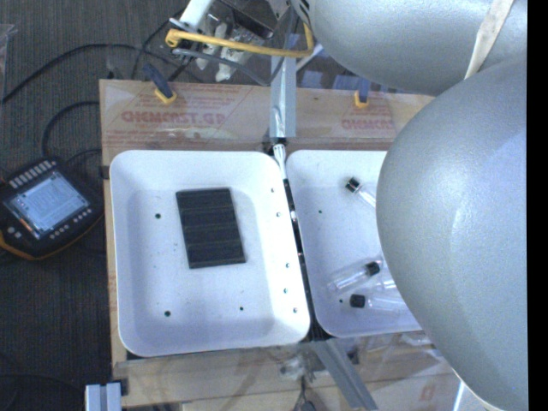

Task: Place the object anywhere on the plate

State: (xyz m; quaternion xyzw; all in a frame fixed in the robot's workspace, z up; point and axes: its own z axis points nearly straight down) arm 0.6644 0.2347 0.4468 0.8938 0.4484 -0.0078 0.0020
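Left bin [128, 255]: shallow, white, with rounded corners. It holds one dark ribbed rectangular plate [210, 227], lying flat a little far of the bin's middle, its long side running near to far.

Right bin [330, 229]: shallow, white, just beside the left bin and partly covered on its right side by the arm [462, 229]. It holds several clear vials with black caps:
- one vial [358, 190] toward the far side, lying at a slant;
- two vials [360, 274] [373, 301] toward the near side, close together, lying on the bin floor at the edge of the arm's body.

All vials lie well apart from the plate, in the other bin.

Arm: large grey rounded housings cover the far right and right of the scene.

Tool: hidden by the arm's body; its position, opening and contents cannot be told, so its relation to the vials cannot be told either.

Counter [197, 118]: brown board under both bins, with faint red lettering and yellow clamps [161, 86] at the far edge.

Floor, left: handheld control pendant [44, 205] with a lit screen, black cables trailing.
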